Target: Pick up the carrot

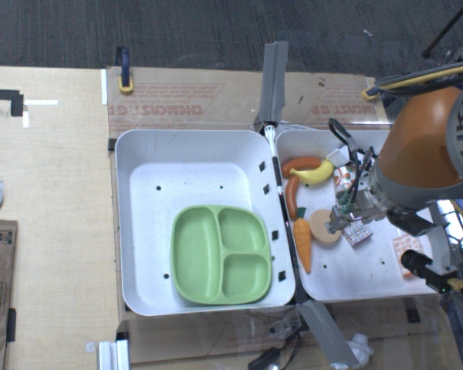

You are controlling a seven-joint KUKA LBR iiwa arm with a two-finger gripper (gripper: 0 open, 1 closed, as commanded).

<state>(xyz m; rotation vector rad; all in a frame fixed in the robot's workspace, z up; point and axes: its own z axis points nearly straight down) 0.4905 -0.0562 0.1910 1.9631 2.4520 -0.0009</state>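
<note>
You see the orange tapered plastic carrot (302, 245) lying by the right white bin's (370, 280) left wall. The fingers (344, 219) hover just right of it, above a tan disc (324, 227); you cannot tell their spread.

Green plate (221, 254) in left bin (139, 206); banana (312, 173) right.

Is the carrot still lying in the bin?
Yes. The carrot lies flat on the right bin's floor, by its left wall.

Glossy white plastic bins (139, 206); a smooth matt green plastic plate (220, 254); a shiny plastic carrot (302, 245) and banana (312, 173); pale wood-grain surface (46, 176); matt brown cardboard (193, 99); glossy orange arm (420, 149)
</note>
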